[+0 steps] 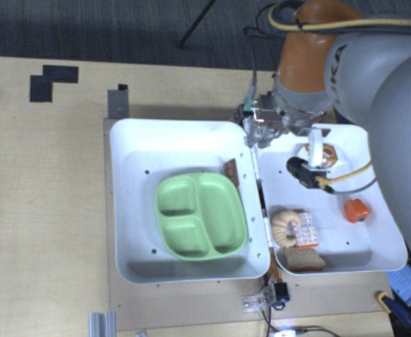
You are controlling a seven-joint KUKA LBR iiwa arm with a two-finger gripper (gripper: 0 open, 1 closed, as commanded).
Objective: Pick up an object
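Observation:
My gripper [262, 130] hangs under the grey wrist and its orange band, over the far end of the divider between the two white bins. A small dark brown piece [230, 168] lies just below it in the left bin [121, 188], beside a green divided plate [200, 215]. In the right bin [381, 248] lie a tan bagel-like ring [284, 228] with a red and white packet [306, 231] on it, a brown lump [304, 260], a red-orange object [356, 210] and an orange and white item [328, 157] partly hidden by the robot's bracket.
The bins sit on a pale wooden bench [44, 209]. A grey post [118, 102] stands at the left bin's far corner. Black blocks [53, 81] lie at the bench's far left. The arm's bulk covers the right bin's far right side.

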